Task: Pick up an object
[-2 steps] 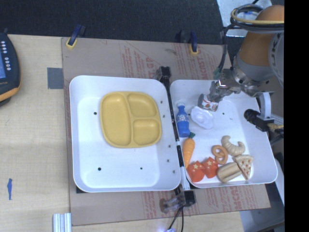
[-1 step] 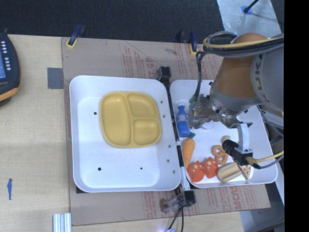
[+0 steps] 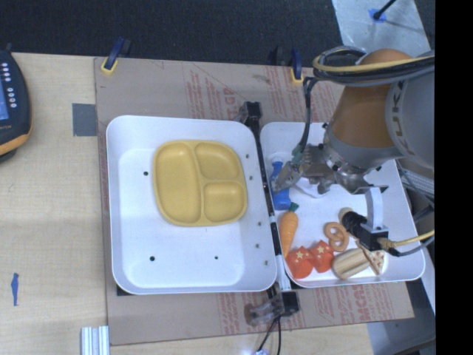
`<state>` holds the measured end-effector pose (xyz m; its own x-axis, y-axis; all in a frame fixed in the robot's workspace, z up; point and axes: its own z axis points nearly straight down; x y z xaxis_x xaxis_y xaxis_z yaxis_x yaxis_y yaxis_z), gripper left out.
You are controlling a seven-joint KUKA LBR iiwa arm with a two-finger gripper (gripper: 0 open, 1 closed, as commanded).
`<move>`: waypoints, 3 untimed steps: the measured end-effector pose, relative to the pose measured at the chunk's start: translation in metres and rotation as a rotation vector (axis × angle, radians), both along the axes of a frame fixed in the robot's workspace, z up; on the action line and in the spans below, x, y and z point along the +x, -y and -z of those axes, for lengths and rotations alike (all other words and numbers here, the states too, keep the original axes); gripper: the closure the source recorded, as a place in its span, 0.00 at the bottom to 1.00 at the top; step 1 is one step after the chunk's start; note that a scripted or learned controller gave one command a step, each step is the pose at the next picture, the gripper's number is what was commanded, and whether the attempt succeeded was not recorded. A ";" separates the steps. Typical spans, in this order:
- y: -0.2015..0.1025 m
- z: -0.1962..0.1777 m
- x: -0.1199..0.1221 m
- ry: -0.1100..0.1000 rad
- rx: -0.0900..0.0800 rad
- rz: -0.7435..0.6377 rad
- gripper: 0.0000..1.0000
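My gripper point(image 3: 293, 172) hangs low over the left part of the right bin point(image 3: 403, 198), with the grey and orange arm reaching in from the right. A blue object point(image 3: 280, 197) lies right under and beside the gripper, near the bin's left wall. Whether the gripper touches it is unclear. An orange carrot point(image 3: 288, 229) lies just in front of the blue object. Red toy food pieces point(image 3: 309, 259), a brown pretzel point(image 3: 336, 235) and a tan cylinder-shaped piece point(image 3: 350, 264) sit at the bin's front.
The left bin point(image 3: 133, 242) holds a yellow divided plate point(image 3: 199, 182) in its back half. Clips and a black clamp point(image 3: 252, 112) stand along the divider between the bins. A dark handheld device point(image 3: 11, 98) rests at the far left of the bench.
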<state>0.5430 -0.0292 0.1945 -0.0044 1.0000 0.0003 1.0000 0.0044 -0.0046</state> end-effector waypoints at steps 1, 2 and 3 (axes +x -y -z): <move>-0.075 0.003 0.055 0.005 0.002 -0.007 0.00; -0.029 0.002 0.107 0.006 -0.003 0.004 0.00; -0.005 0.003 -0.001 -0.008 -0.001 0.005 0.00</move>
